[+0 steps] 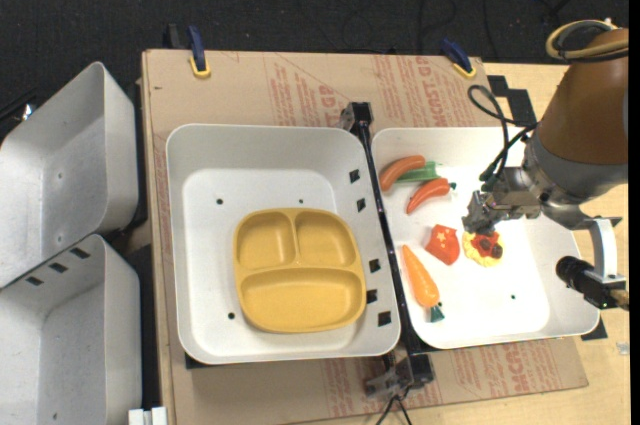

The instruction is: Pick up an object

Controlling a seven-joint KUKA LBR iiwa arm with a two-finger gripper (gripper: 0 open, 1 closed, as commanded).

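The right bin (530,313) holds several toy foods. An orange-red sausage-shaped piece (402,169) lies near its back left, with a red chili pepper (428,194) just in front of it. A red strawberry (444,243) sits mid-bin, and an orange carrot (421,277) lies along the left wall. A small yellow piece with a red top (487,252) lies right of the strawberry. My gripper (484,223) hangs directly over that yellow piece, close to or touching it and hiding part of it.
The left bin (200,213) holds a yellow divided plate (298,269). A black divider (375,213) runs between the bins. Two grey-white tubs (60,173) stand off the bench at the left. The arm's orange band (595,93) overhangs the right bin's right edge.
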